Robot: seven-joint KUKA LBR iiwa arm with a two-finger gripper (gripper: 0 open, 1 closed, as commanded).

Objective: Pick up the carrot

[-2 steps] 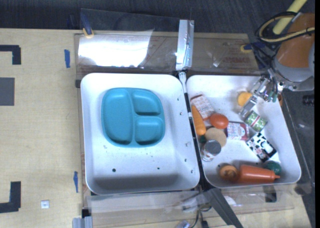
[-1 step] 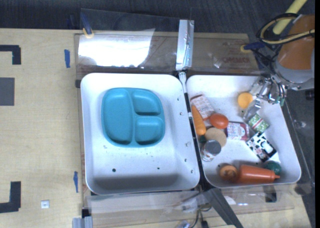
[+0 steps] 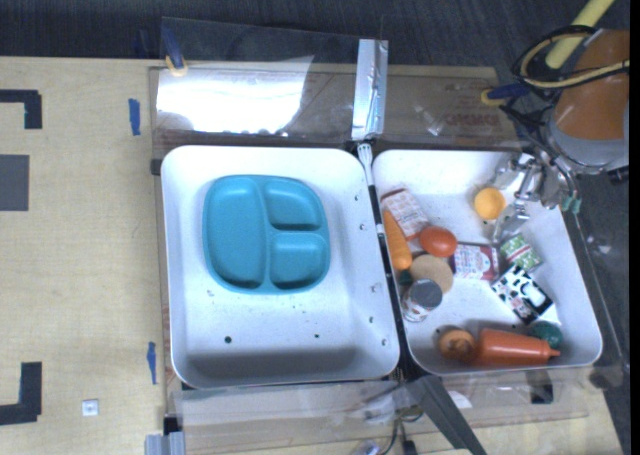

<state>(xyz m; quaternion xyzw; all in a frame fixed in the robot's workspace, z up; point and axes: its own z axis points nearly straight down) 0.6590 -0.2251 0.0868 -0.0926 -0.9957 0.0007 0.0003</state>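
Note:
The carrot (image 3: 505, 346) lies along the near wall of the right bin (image 3: 585, 333). It is long and orange, with a dark green top pointing right. A round orange fruit (image 3: 456, 343) touches its left end. My gripper (image 3: 530, 185) hangs at the bin's far right corner, above a small yellow-orange ball (image 3: 489, 203), well away from the carrot. Nothing shows in its grip.
The right bin also holds a second slim orange piece (image 3: 397, 241) by the left wall, a red tomato (image 3: 437, 241), a tan round item (image 3: 432, 271), a grey can (image 3: 424, 295) and several packets (image 3: 520, 288). The left bin (image 3: 190, 343) holds a blue divided plate (image 3: 267, 231).

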